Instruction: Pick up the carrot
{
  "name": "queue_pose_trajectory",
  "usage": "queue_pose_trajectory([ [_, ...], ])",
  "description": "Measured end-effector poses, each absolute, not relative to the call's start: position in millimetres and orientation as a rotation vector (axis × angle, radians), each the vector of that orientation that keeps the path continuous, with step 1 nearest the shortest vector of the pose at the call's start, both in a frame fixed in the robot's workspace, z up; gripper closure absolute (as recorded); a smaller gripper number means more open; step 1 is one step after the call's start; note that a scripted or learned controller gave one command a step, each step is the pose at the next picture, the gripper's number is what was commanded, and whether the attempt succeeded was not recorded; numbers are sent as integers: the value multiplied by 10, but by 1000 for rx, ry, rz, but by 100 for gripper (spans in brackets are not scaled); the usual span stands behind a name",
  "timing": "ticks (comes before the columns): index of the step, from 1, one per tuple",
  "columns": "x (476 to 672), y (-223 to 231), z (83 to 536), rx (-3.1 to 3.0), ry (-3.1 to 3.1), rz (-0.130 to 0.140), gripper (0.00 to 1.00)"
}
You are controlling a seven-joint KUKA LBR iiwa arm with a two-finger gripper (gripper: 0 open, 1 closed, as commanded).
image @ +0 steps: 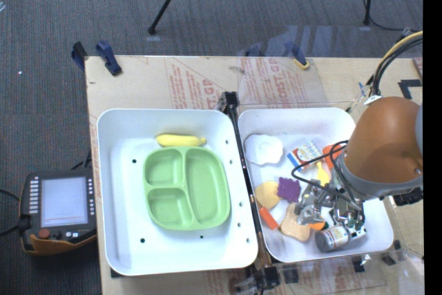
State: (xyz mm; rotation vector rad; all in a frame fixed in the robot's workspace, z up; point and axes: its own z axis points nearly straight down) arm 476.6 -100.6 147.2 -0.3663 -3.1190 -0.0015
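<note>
The carrot (269, 218) is a small orange stick lying near the front left of the right bin (311, 118), close to the wall between the two bins. My gripper (312, 208) hangs low over the front middle of that bin, a short way to the right of the carrot, above a slice of toast (295, 230). A small orange piece (317, 224) shows just under the gripper; I cannot tell what it is. The arm's orange band and grey wrist cover the bin's right side.
The right bin also holds a white lump (266, 148), a yellow roundish piece (267, 195), a purple piece (289, 188), a colourful packet (307, 153) and a metal can (331, 238). In the left bin (114, 217) are a green divided plate (186, 188) and a banana (181, 141).
</note>
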Motion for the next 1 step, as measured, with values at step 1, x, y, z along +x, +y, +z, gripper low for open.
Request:
queue_pose_trajectory([
  [1, 4759, -1079, 957, -197, -3133, -2, 100],
])
